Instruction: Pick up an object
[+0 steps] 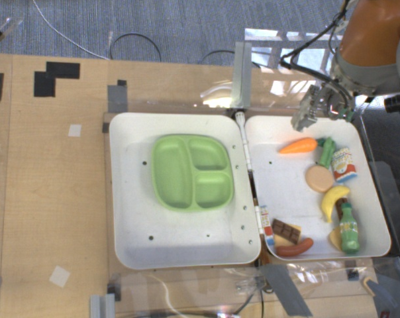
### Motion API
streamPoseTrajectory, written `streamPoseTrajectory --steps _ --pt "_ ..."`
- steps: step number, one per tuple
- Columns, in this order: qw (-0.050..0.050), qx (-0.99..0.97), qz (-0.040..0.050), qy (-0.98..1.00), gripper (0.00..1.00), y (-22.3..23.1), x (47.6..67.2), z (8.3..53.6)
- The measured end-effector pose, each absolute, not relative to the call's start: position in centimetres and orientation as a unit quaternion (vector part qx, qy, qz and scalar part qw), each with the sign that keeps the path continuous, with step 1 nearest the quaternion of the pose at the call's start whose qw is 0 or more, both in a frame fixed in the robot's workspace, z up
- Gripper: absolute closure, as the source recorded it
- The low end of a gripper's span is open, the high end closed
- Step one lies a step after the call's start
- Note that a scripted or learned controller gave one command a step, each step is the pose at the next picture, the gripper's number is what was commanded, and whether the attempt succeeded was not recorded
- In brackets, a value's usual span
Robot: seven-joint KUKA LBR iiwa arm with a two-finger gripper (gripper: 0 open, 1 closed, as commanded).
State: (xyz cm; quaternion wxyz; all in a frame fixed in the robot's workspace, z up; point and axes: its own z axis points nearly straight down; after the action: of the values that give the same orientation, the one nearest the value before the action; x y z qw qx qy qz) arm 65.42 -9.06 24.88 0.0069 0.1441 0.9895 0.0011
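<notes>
— Where's your gripper right now?

— I have the gripper (310, 116) hanging over the far edge of the right bin (371, 177), up at its top side. The fingers look slightly spread with nothing between them, though they're small and a bit blurred from here.

— And the nearest thing to grab?

— The toy carrot (298, 147). It lies on its side just below the fingertips in my view, tip pointing left, apart from them.

— What's crowding it?

— Right of the carrot I see a green piece (326, 152) standing along it, then a small red, white and blue carton (344, 163). Under those sits a tan round cookie (319, 178), then a banana (332, 201) and a green bottle (348, 228) beside it near the right wall. At the near left corner lie a chocolate bar (285, 230) and a red sausage (295, 247), well apart from the carrot.

— The other bin?

— The left bin (130, 197) carries a green divided plate (191, 171), lying flat near its middle.
</notes>
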Motion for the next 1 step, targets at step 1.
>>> streamPoseTrajectory --steps 1 --pt "0.004 0.053 -0.0005 0.999 1.00 -15.05 64.84 19.19"
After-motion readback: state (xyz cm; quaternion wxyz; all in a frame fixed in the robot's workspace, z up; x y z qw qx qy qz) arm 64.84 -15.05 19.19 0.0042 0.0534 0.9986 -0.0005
